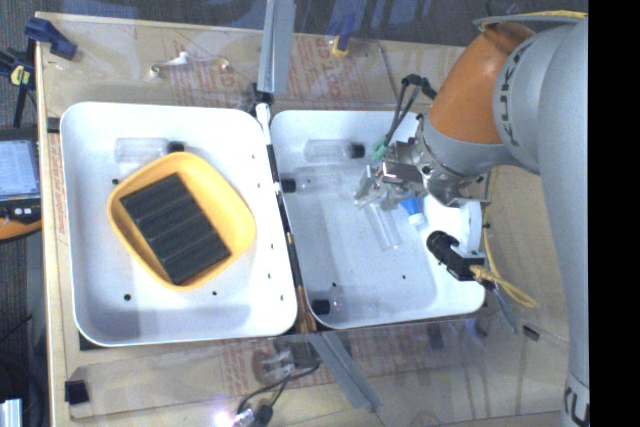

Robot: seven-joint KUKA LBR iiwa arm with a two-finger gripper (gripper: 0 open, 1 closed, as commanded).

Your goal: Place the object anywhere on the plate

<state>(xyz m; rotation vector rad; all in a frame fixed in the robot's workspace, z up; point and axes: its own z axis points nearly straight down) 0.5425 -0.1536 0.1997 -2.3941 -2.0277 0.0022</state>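
Right bin [330,265]: hand [385,200], grip unclear.

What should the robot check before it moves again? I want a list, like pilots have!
1. Plate in place: ok. The yellow plate lies in the left bin with a dark ridged mat on it.
2. Gripper in the correct bin: ok. It is over the right bin, near its far right part.
3. Object found: cannot tell. Something clear and something blue sit by the gripper, but they are too blurred to name.
4. Object held: cannot tell. Nothing clearly shows between the fingers.
5. Way to the plate: cannot tell. The wall between the bins lies on the path, and the gripper's height above it is unclear.
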